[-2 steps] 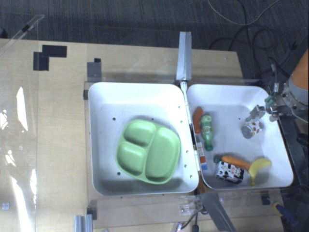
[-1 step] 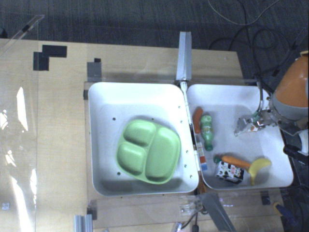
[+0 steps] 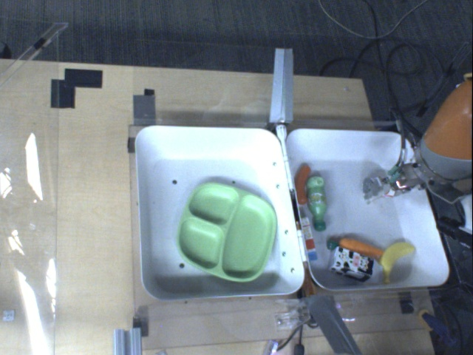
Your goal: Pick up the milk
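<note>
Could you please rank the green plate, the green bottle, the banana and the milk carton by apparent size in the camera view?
1. Green plate, by far.
2. Green bottle.
3. Milk carton and banana look alike, so I would not rank them.

No readable text anywhere, black-and-white print on the milk carton (image 3: 351, 262) too small to make out, perhaps a cow pattern, no brands, numbers or signs legible
</note>
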`<state>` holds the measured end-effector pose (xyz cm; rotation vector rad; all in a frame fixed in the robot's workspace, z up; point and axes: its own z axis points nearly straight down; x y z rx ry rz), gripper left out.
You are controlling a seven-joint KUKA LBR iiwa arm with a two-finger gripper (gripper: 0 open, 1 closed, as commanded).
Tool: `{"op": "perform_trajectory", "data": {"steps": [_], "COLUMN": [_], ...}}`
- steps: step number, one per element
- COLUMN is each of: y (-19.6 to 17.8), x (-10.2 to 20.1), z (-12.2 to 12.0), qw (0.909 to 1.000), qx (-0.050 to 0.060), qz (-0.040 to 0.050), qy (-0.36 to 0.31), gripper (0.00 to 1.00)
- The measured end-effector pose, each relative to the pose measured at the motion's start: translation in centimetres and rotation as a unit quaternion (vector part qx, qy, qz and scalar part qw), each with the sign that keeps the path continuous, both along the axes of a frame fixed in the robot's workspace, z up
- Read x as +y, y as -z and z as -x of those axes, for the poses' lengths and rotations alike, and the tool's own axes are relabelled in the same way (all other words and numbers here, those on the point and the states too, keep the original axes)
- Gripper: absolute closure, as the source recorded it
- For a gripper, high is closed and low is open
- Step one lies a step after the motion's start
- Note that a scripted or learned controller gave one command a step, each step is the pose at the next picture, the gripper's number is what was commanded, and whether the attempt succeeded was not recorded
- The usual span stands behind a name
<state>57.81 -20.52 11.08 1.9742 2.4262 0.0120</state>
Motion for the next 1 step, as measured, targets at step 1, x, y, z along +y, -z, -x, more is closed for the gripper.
{"op": "perform_trajectory", "data": {"steps": [1], "y": [-7.48], "x": [3.19], "z": [-1.44], "qw": [1.0000], "qx": [0.004], "qz": [-0.0007], "qy": [0.005], "gripper": [1.00]}}
